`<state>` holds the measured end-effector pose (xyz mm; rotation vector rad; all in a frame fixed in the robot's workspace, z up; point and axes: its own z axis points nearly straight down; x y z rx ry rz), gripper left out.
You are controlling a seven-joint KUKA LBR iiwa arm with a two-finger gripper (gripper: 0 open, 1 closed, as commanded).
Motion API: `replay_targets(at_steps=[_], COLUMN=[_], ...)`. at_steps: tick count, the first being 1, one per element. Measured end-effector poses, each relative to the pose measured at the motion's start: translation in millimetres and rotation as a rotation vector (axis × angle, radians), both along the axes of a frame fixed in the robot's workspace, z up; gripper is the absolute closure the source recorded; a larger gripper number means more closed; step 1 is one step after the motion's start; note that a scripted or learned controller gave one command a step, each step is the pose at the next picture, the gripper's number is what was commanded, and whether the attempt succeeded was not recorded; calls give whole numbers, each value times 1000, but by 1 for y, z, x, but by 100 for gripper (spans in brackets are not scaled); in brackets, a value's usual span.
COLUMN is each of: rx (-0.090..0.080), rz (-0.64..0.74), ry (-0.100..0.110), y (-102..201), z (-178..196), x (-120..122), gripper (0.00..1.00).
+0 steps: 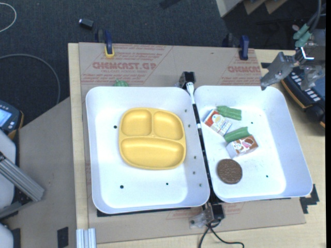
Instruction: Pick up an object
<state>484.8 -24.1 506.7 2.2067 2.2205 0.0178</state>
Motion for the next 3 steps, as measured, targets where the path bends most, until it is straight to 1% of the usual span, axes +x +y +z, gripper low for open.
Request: replay_targets(at_steps=[1, 2, 3], rx=[0, 3, -2], rz=[0, -3, 0], ry=[28, -4, 31], y=[58, 67, 124], z=[-109, 37, -102], x=[-7, -5, -7], gripper=[0, 0, 0])
